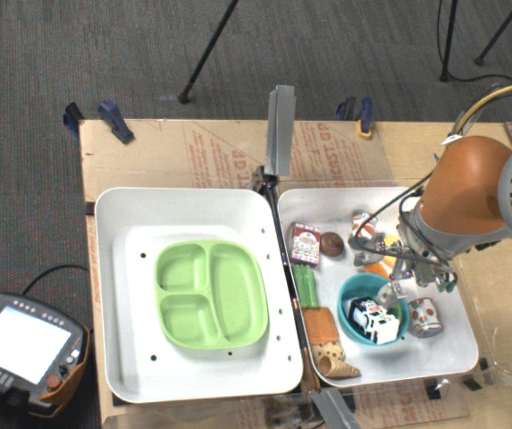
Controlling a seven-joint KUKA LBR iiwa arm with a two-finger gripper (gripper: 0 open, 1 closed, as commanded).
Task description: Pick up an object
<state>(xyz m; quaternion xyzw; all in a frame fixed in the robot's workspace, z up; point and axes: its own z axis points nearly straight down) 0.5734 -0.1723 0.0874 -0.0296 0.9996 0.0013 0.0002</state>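
The grey arm with its orange band [465,186] reaches in over the right-hand shallow white bin [457,351], and its two-finger gripper [397,290] hangs above the upper right rim of a round teal plastic bowl [356,291]. The wrist hardware and cabling crowd the fingertips, so whether the fingers are spread or pressed together cannot be told, and nothing can be seen pinched between them.

Just below and slightly left of the gripper, inside the teal bowl, lies a small black-and-white toy, blocky and cow-patterned [375,320]. Whether the gripper touches the toy or the bowl rim cannot be made out.

Just below and to the right of the gripper, a small printed tin can [423,316] lies on its side on the bin floor, close beside the bowl. Up and to the left of the gripper, an orange piece [374,266] peeks out from under the wrist, with another small printed can [363,226] beyond it. Further left sit a brown round object [331,243] and a small red-and-white printed box [306,244]. Left of the gripper lies a green stick-shaped item [305,286], with a tan waffle cone [334,359] down and to the left.

Well apart to the left, the second white bin [117,231] holds a light green divided plastic plate [211,295].
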